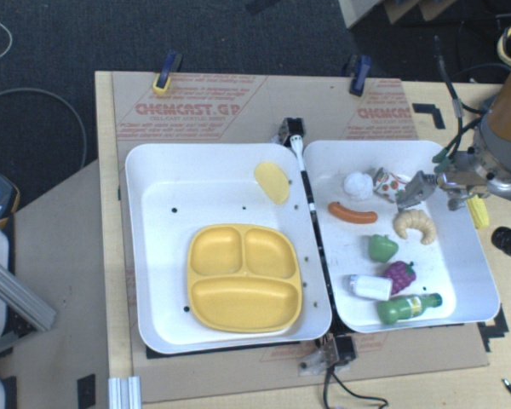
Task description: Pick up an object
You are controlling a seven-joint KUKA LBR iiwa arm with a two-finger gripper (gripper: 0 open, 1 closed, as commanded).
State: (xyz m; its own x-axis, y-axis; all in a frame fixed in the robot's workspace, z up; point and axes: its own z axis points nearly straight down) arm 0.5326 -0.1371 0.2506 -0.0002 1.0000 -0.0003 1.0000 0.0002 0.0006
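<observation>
The right bin (481, 271) holds several toy foods. There is a white ball (356, 183), a red-and-white patterned piece (387, 181), an orange sausage (353, 214), a tan croissant (416, 224), a green pepper (381, 247), purple grapes (399, 273), a white tube (370, 288) and a green bottle (407, 308). My gripper (430, 192) hangs over the bin's upper right part, just above the croissant and right of the patterned piece. I see nothing held in it.
The left bin (153, 228) holds a yellow divided plate (243, 278) and a pale yellow slice (272, 181) near its back right corner. A black divider clip (291, 130) sits between the bins. Cables run at the right by the arm.
</observation>
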